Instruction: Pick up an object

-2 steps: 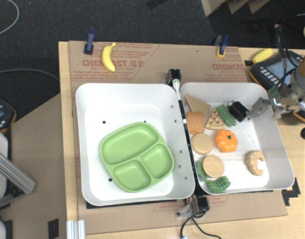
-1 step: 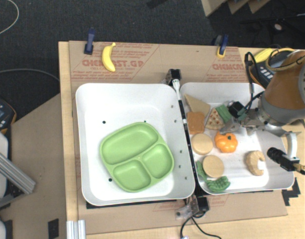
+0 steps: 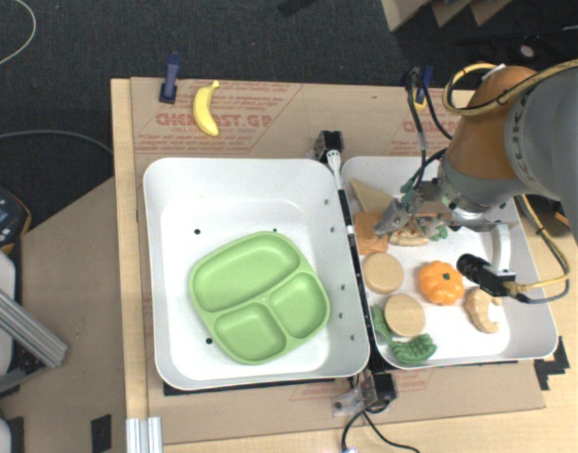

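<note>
Green leafy toy food (image 3: pixel 414 348) lies at the near edge of the right bin (image 3: pixel 530 333), touching a round tan disc (image 3: pixel 403 314); a second tan disc (image 3: pixel 382 273) sits just beyond, and an orange pumpkin (image 3: pixel 440 283) lies to their right; a bread-like piece (image 3: pixel 483 310) rests near the pumpkin; the tool (image 3: pixel 409 217) reaches down over the far part of this bin among flat tan pieces (image 3: pixel 369 229), and I cannot tell how it is set; the left bin (image 3: pixel 166 215) holds a green divided plate (image 3: pixel 259 296); a banana (image 3: pixel 207 108) lies on the desk (image 3: pixel 138 111) beyond it.
</note>
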You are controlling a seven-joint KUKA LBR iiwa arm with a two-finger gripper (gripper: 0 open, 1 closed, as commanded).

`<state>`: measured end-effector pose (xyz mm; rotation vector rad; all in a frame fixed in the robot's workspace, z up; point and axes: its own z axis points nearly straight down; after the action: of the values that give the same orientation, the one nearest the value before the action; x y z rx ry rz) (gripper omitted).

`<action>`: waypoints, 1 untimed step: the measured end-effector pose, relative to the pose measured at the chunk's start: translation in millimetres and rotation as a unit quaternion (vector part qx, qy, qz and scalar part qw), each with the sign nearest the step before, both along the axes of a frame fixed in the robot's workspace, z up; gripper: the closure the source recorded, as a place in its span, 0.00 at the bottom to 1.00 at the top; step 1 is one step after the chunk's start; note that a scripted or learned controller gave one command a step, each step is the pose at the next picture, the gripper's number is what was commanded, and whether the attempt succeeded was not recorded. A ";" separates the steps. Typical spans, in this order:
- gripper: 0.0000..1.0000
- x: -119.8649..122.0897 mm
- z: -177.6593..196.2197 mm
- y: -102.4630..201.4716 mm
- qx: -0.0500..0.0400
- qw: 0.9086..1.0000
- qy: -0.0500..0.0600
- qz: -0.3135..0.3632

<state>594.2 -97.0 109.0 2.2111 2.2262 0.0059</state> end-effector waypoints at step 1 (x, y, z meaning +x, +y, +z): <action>0.00 -76.9 -21.3 -2.4 0.000 1.000 -0.001 -0.006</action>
<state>517.3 -99.4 87.7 2.2232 2.2128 0.0085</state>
